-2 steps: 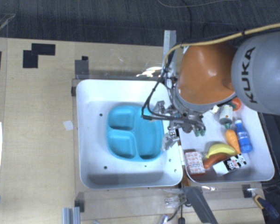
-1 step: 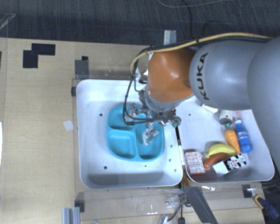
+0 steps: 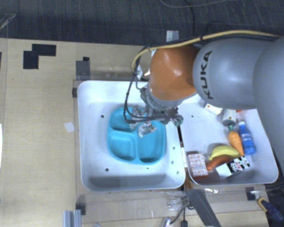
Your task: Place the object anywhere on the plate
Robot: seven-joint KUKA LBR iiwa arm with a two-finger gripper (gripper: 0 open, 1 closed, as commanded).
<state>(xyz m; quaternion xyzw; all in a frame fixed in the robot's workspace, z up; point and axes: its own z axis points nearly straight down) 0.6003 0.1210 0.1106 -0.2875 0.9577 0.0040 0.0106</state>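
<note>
Two bins: shallow white trays side by side on the worktop point(image 3: 33, 141); the left bin point(image 3: 92, 141) carries the plate, the right bin point(image 3: 199, 126) carries a cluster of small things.
Plate: a blue divided plate point(image 3: 132, 145) with three compartments, lying flat in the left bin, nearer that bin's right wall than its left.
Arm: the grey arm point(image 3: 236, 74) comes in from the right, its orange band point(image 3: 173, 72) hanging over the far right part of the left bin.
Pincer: the pincer point(image 3: 146, 126) points down above the plate's far right compartment, just under the wrist; its metal tip is blurred and partly covered by the wrist, so I cannot tell how far it is parted or whether it has hold of anything.
Object: no single thing can be picked out as the task's object; nothing clear lies on the bare blue parts of the plate.
Right bin contents: a yellow banana point(image 3: 225, 151), a carrot point(image 3: 235, 140) just beside it, a blue bottle point(image 3: 245, 138) near the right wall, a reddish packet point(image 3: 197, 164) at the near left corner, a black and white patterned piece point(image 3: 240, 164) towards the near edge.
Cables: dark cables point(image 3: 128, 103) loop down from the wrist over the plate's far edge.
Worktop marks: black blocks point(image 3: 38, 55) on the pale surface at far left.
</note>
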